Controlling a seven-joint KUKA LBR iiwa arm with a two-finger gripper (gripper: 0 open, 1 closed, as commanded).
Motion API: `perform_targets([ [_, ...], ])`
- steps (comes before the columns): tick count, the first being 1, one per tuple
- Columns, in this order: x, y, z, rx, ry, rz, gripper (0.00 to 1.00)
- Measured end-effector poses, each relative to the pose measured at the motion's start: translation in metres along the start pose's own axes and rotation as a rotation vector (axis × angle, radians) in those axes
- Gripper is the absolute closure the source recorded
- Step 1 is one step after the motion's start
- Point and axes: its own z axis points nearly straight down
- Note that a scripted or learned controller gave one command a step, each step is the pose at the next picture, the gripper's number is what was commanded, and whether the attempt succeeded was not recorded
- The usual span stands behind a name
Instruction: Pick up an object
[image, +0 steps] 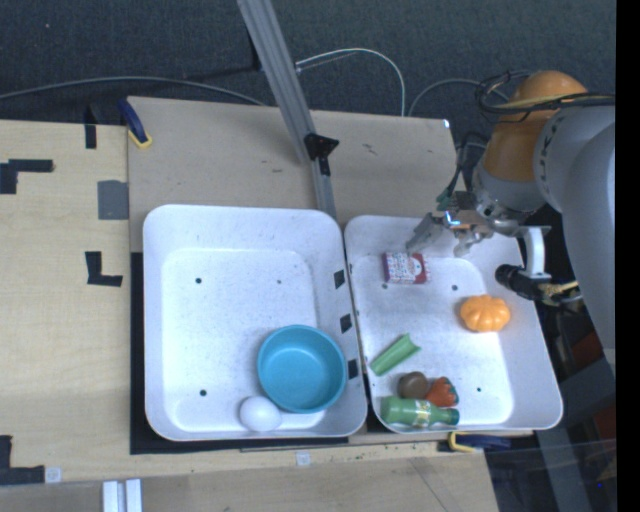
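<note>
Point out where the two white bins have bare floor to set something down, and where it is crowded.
Bare: the left white bin, everything above the blue round bowl and white ball. In the right white bin, a patch between the orange pumpkin-shaped toy and green stick. Crowded: its lower edge, round the green bottle and brown toy.

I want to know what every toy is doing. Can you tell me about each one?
Blue bowl: upright, left bin.
White ball: beside the bowl.
Red-and-white packet: flat, right bin.
Orange pumpkin: sitting alone.
Green stick: lying slanted.
Green bottle: on its side.
Gripper: open, above the packet.
</note>
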Motion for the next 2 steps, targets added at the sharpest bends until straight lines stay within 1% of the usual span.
perform_targets([
  [1,0.000,0.002,-0.015,-0.006,-0.001,-0.002,1.00],
  [2,0.003,0.000,-0.078,-0.013,-0.001,0.000,1.00],
])
